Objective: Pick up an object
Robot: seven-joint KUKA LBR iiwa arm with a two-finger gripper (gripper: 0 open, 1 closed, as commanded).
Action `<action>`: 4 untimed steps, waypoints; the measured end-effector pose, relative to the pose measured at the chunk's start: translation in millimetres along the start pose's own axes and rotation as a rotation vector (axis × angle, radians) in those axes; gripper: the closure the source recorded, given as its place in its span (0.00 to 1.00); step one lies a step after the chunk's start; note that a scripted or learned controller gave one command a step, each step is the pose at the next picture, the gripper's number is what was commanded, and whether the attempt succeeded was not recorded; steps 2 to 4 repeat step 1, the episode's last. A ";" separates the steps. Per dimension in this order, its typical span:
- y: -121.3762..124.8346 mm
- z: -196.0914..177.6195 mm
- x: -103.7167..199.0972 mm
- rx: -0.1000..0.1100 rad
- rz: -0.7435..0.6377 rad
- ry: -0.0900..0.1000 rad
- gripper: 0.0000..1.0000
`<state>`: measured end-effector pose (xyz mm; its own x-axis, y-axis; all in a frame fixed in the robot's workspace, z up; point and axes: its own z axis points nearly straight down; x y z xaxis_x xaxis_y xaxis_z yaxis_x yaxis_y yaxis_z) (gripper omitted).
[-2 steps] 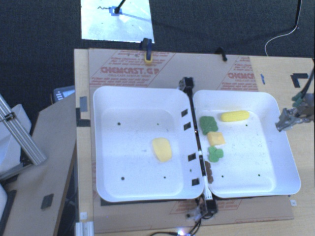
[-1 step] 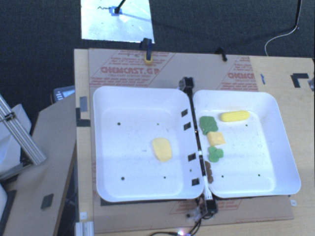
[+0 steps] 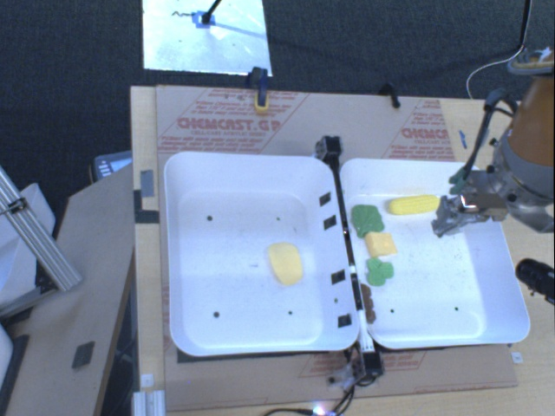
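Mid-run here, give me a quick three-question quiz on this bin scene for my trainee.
1. True or false: the corn cob lies in the left bin.
2. How many green pieces lie in the right bin? A) one B) two C) four
3. Name the pale yellow item alone in the left bin.

Key: 1 false, it is in the right bin beside the gripper. 2 B. 3 the lemon-like piece.

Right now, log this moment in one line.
pincer: beside corn, right bin | holding: nothing seen | left bin: yellow piece
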<state>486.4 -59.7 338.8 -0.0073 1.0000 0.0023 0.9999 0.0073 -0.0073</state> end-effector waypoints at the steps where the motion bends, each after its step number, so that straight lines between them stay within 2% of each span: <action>1: -1.0 -205.0 7.1 -0.027 0.001 -0.004 1.00; 4: -1.0 -205.0 7.1 -0.027 0.001 -0.004 1.00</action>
